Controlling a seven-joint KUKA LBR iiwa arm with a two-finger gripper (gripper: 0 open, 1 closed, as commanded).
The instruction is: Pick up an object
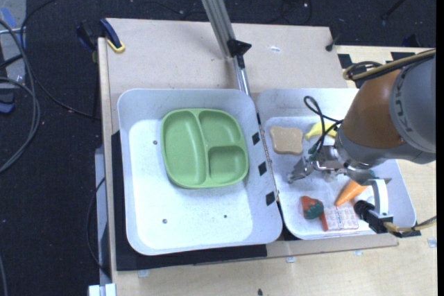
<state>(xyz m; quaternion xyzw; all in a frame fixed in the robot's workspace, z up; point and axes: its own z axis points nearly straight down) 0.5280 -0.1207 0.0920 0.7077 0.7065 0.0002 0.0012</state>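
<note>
Reaching in from the right, the grey arm (402, 114) with its orange band hangs over the right bin (291, 102), and its gripper (304, 172) sits low near the bin's middle. The metal fingers look slightly parted and nothing shows between them, though they are small and hard to read.

Several things crowd the gripper. A tan slice of toast (286, 140), flat and roughly square with rounded corners, lies just up and left of the fingertips. A yellow banana-like piece (316, 129) peeks out beside the arm's wrist, partly hidden by it and by a looped black cable (313, 107). Below the gripper lies a small red and green lump (311, 207), perhaps a toy strawberry. An orange carrot-shaped piece (349, 193) lies tilted to its right, and a flat pale packet with red print (340, 218) rests near the bin's lower rim.

The left bin (139, 218) holds a glossy light green plastic plate (205, 148), rounded and split into three compartments. Both bins are shallow and white with speckled floors, and they rest on a pale wooden bench (173, 52).
</note>
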